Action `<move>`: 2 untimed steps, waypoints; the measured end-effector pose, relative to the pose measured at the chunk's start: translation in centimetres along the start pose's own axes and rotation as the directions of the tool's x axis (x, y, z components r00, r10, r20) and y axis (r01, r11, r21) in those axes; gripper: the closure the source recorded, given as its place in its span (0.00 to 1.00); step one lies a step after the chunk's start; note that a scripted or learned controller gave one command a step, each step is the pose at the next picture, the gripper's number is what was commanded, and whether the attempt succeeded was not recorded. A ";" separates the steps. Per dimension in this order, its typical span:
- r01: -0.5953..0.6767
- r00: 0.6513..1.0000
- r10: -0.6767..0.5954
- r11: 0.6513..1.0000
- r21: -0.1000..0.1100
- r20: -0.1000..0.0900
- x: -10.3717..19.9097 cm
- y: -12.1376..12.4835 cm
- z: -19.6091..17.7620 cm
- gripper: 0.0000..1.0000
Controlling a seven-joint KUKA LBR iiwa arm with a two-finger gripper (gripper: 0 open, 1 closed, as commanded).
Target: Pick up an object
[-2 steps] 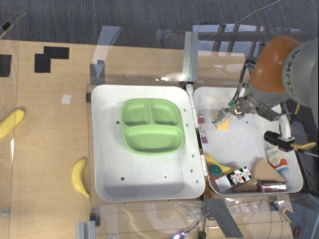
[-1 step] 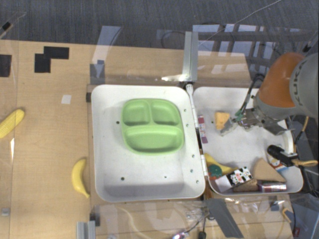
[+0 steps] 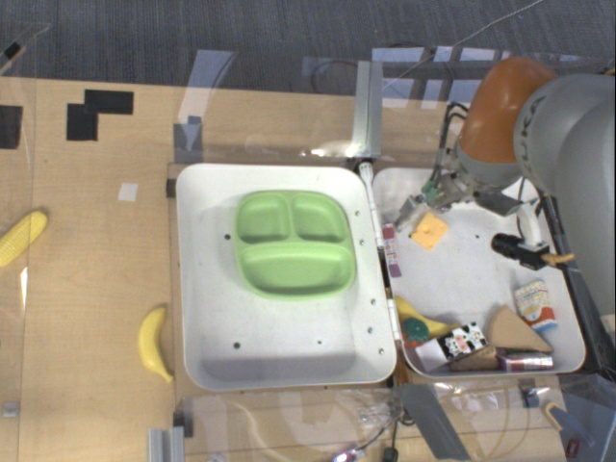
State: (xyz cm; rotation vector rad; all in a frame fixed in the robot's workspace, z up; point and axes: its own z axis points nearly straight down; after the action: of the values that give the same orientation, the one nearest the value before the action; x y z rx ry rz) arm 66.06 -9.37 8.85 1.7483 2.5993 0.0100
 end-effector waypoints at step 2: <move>0.103 0.995 -0.103 0.995 0.001 0.002 -3.9 -3.2 0.0 1.00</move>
State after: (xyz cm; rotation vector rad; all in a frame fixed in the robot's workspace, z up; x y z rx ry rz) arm 64.59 -14.21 8.87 1.6111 2.6853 0.0066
